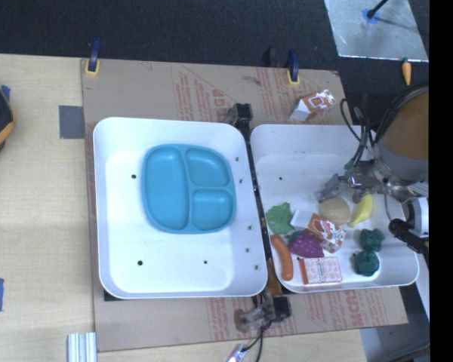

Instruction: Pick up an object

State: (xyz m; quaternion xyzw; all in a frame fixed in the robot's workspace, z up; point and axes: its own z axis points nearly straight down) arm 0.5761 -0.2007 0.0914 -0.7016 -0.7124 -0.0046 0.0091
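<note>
Gripper (346,185) sits low in the right bin (287,138), fingers spread, gripping nothing, just above a pale round item (334,210) beside a banana (362,210). Risk: tight clutter means closing could snag both or slip off.

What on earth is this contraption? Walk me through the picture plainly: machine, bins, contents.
A single camera looks down at a slant on a bench. The grey robot arm reaches in from the right, ending in a two-finger gripper low over the right bin. That bin holds toy food: a banana, a sausage, grapes, a green leafy piece, two dark green pieces and small packets. The left bin holds a blue divided plate. Whether the gripper grips anything is unclear.
</note>
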